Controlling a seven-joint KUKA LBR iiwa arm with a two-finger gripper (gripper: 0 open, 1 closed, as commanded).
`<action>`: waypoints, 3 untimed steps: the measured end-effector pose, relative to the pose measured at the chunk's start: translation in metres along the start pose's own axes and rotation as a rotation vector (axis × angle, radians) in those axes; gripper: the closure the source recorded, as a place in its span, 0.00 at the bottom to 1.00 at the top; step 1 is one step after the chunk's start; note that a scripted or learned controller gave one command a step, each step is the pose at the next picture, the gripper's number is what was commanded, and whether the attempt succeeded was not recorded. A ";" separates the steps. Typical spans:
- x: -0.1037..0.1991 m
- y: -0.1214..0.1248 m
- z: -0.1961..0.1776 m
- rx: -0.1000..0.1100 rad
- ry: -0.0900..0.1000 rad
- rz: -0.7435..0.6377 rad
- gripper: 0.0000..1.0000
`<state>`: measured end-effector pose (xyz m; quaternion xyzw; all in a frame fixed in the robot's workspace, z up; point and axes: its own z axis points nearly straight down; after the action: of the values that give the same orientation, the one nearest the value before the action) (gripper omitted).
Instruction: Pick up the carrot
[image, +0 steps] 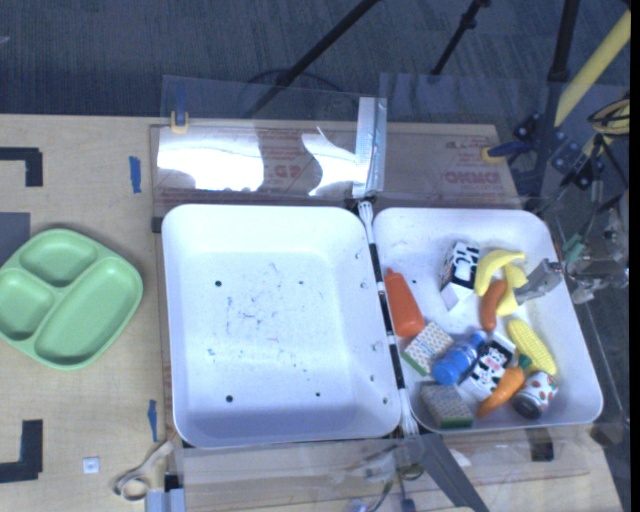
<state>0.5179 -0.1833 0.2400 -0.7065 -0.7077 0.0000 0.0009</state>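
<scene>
The gripper (537, 279) is seen above the right bin (580, 400); its state cannot be told. The carrot (501, 389) perhaps lies near the front.

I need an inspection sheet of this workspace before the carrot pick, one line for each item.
Surface: wooden bench bearing left bin and right bin, side by side.
Job's things: carrot, probably the tapered orange piece low in the right bin.
Clutter: banana, corn, can and sponge crowd it.
Grippers: end effector over the right bin, beside the banana, apart from the carrot.
Cables: yellow cables, upper right.
Surroundings: green divided plate left of the bins.
</scene>
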 end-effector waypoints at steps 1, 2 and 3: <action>0.053 0.008 0.138 -0.001 0.000 0.268 0.00; 0.085 0.086 0.154 -0.005 -0.001 0.168 0.00; 0.087 0.148 0.155 0.006 -0.001 0.125 0.00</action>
<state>0.6658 -0.0956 0.0853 -0.7492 -0.6624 0.0025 0.0026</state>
